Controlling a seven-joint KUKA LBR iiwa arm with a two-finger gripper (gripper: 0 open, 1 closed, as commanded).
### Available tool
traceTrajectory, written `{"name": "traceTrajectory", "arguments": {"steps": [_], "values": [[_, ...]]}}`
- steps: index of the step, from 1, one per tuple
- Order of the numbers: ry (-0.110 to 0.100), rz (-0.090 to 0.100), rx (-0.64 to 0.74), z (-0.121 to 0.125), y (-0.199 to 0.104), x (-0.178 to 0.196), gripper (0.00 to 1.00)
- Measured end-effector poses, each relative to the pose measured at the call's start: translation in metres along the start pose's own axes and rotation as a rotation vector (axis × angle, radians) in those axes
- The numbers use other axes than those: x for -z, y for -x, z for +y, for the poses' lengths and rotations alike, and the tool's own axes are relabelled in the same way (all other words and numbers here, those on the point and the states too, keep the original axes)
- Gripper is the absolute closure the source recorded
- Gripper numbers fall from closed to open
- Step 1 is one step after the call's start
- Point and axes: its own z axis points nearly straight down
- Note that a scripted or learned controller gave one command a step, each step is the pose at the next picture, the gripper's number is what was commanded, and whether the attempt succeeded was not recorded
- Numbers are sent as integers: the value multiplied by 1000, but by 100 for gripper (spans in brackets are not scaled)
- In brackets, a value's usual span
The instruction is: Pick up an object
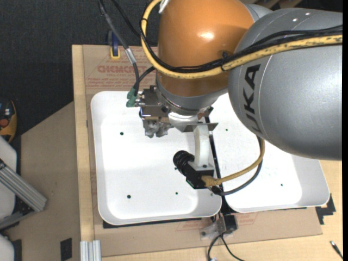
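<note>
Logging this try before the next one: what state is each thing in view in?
Arm: reaching over the bins from the right.
Claw: low over the left bin, open or shut unclear.
Left bin: flat on the bench.
Right bin: flat, partly under the arm.

So there are two shallow white plastic bins side by side, the left bin showing a few small dark dots on its floor, and the right bin touching it along the middle. Both sit on a flat brown cardboard sheet with faded red lettering near its top edge. A small blue and yellow clamp sits at that top edge. Dark carpet-like floor lies behind, and a pale aluminium rail sits at the left.
</note>
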Motion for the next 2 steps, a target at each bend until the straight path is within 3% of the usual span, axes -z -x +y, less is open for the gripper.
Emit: {"name": "traceTrajectory", "arguments": {"steps": [1, 2], "values": [[-13, -5, -2, -8, -2, -55, 100], [-1, -1, -2, 22, -2, -24, 100]]}}
